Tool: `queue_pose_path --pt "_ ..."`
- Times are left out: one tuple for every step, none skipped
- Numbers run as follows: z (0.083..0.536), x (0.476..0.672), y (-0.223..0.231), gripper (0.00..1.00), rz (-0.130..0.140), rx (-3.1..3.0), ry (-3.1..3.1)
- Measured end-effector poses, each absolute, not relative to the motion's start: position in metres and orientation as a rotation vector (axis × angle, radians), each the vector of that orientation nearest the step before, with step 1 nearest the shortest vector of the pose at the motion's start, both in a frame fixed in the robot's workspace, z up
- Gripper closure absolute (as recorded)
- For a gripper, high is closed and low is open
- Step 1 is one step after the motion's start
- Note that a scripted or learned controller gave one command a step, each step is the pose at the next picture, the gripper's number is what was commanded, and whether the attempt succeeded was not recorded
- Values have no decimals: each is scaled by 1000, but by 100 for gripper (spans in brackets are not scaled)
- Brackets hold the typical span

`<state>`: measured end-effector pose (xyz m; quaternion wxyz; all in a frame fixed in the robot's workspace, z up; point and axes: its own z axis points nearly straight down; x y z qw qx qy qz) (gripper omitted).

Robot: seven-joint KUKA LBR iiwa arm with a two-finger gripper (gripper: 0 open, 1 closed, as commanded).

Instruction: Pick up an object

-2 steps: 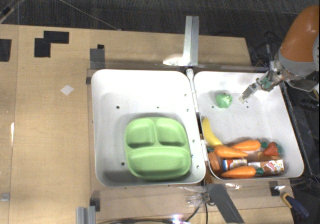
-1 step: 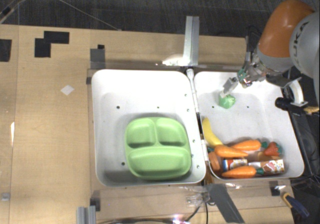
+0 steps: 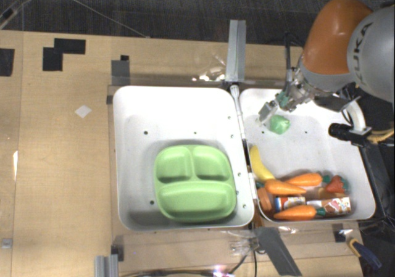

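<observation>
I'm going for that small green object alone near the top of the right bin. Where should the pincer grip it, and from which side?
Take the small green object across its middle, coming straight down from above. It looks compact and rounded, lying alone on the right bin floor, apart from the banana and carrots at the near end, so its sides seem free. The pincer hangs just beside it already; its exact shape is too blurred to tell.

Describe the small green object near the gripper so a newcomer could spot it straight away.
Look at the right-hand shallow white bin, the one with toy food piled along its near edge. In its far half, just below the gripper, lies a small pale green rounded lump. It sits alone, apart from the orange plastic carrots and yellow banana.
</observation>
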<state>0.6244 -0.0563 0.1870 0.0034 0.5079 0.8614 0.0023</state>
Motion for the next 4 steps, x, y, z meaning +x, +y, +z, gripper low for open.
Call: queue_pose_path --pt "97 644 -119 0 4 1699 2636" --pt "91 624 -114 0 12 1661 2648" --pt "91 633 -113 0 10 1629 2672" --pt "105 636 -111 100 20 1622 2668"
